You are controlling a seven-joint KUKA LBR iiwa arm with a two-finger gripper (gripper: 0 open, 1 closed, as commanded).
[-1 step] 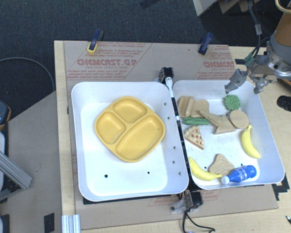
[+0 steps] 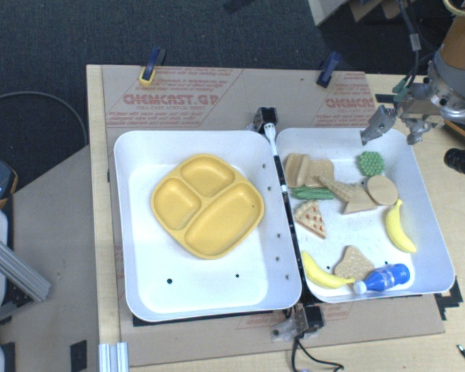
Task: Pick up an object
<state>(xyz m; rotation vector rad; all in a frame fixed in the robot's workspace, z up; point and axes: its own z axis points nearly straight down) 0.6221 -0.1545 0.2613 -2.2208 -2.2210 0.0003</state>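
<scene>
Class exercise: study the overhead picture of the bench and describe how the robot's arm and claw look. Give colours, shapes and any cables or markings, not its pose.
The arm enters at the upper right: a rounded grey body with an orange band above the wrist. Dark cables run along it near the top. The claw is grey metal with two slim fingers, one angular and pale. A small green spot sits near the wrist. No lettering is legible.

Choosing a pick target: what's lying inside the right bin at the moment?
The right bin holds two bananas, a green broccoli-like piece, a pizza slice, a blue bottle and overlapping tan bread pieces. Anything beneath that overlapping pile is hidden.
</scene>
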